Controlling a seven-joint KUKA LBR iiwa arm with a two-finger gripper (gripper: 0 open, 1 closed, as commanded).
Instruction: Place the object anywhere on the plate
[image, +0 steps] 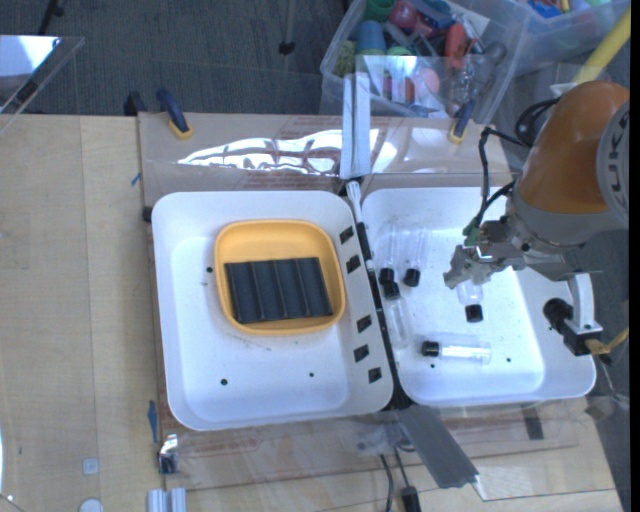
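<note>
A yellow plate (232, 248) sits in the left bin (190, 380) with a black ridged block (278, 290) lying on it. In the right bin (530, 370) my gripper (468, 275) hangs low over the middle. Directly under it is a small clear tube with a black cap (473, 308), standing nearly upright. The gripper body hides where the tube's top ends. A second clear tube with a black cap (455, 351) lies flat nearer the front of that bin.
Several more clear tubes with black caps (396, 280) lie at the right bin's left side, by the divider (362, 300) between the bins. A clear box of mixed items (420, 55) stands behind the bins. The arm's orange band (580, 140) rises at right.
</note>
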